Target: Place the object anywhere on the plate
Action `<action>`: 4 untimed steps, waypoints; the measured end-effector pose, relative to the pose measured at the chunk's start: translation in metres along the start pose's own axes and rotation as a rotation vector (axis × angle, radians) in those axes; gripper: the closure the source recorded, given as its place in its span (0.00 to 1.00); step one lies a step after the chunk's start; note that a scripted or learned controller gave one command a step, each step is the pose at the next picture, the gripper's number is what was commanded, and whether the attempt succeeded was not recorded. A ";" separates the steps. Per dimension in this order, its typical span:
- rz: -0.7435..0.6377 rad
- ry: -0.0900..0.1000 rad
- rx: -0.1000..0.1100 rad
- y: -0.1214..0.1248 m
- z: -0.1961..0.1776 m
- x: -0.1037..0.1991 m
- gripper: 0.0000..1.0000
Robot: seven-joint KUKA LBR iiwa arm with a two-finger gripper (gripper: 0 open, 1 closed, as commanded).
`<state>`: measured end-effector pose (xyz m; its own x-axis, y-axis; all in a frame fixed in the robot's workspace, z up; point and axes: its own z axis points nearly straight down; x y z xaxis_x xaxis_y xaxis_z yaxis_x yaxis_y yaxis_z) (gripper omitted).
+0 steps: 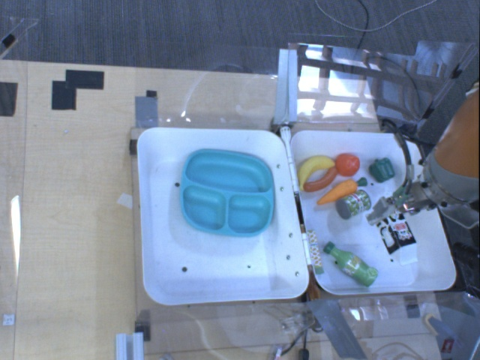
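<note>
Hovering over the right bin, tool, grip unreadable, beside small grey-green can.

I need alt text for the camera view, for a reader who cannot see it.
A blue divided plate sits in the left white bin; the right bin holds a banana, tomato, carrot, can, green bottle and green pepper, with the gripper beside the can.

I find no legible text. The can and the green bottle in the right of the frame carry labels, but I cannot read their print.
</note>
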<state>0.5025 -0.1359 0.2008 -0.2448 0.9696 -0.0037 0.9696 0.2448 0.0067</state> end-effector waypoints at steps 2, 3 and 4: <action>0.132 0.001 0.002 0.078 -0.023 0.013 1.00; 0.069 0.000 -0.001 0.136 -0.062 -0.007 1.00; 0.059 -0.005 -0.008 0.138 -0.074 -0.006 1.00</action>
<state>0.6368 -0.1077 0.2757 -0.1870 0.9823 -0.0079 0.9822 0.1871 0.0150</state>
